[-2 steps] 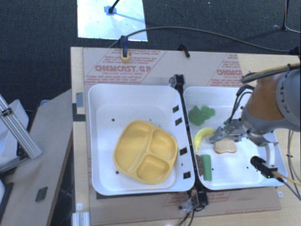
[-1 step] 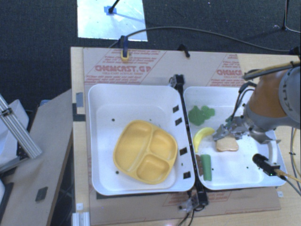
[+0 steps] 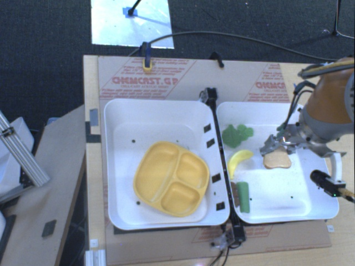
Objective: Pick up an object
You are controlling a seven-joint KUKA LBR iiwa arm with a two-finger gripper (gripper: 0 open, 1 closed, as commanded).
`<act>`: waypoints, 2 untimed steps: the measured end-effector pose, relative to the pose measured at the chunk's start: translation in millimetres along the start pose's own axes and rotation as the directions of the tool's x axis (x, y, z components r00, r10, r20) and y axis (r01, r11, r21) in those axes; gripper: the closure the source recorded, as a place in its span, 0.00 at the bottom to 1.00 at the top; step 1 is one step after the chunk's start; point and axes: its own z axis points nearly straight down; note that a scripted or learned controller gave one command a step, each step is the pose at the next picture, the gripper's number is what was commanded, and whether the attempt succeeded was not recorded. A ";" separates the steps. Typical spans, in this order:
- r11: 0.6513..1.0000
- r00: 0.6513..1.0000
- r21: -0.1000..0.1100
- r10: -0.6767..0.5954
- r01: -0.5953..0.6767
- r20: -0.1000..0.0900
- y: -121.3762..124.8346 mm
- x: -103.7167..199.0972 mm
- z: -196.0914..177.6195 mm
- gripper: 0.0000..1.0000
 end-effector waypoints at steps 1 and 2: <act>1.000 1.000 -0.003 -0.001 0.001 0.001 4.5 -2.6 -64.6 1.00; 1.000 1.000 0.002 -0.001 0.001 -0.001 5.8 -2.8 -79.6 1.00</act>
